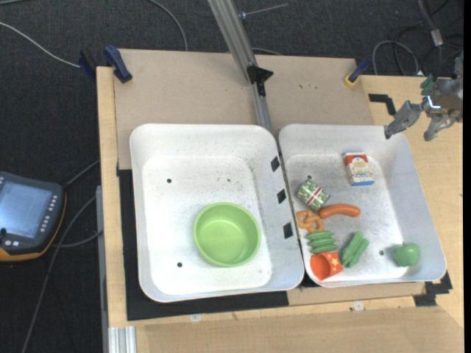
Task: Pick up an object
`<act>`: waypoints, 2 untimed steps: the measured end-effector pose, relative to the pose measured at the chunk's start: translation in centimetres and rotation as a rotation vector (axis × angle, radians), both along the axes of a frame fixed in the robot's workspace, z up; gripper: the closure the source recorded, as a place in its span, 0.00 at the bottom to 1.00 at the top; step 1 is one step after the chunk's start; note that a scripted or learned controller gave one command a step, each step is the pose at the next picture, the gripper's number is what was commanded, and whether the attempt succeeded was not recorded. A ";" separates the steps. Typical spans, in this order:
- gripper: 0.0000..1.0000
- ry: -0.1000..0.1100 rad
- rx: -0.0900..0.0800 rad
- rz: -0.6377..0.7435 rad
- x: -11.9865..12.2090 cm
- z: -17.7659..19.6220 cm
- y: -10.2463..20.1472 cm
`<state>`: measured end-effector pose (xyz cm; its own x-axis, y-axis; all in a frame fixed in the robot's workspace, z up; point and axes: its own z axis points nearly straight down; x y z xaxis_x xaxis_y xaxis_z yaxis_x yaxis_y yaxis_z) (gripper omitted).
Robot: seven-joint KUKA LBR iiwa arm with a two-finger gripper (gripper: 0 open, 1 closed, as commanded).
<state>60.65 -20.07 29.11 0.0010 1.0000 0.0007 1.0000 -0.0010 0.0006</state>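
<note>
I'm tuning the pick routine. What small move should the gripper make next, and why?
Probably a short move left and toward the camera, to bring the gripper over the carton. The gripper sits open at the right bin's far right corner, outside the rim and holding nothing. The carton is the nearest item and lies apart from the others, so it looks the easiest target.

At the right edge, the gripper (pixel 418 122) is a small assembly of grey and silvery metal. Two slim grey fingers (pixel 397 119) taper to darker tips. Above them sits a blocky, pale grey body with a small teal-green patch on it and dark recesses between its parts. A thin dark cable (pixel 427 13) runs just above it. No markings are legible.
</note>
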 end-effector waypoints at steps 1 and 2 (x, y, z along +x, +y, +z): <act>0.00 0.005 0.001 0.000 -0.7 -5.8 0.6; 0.00 0.004 0.001 0.000 -0.9 -10.2 -0.1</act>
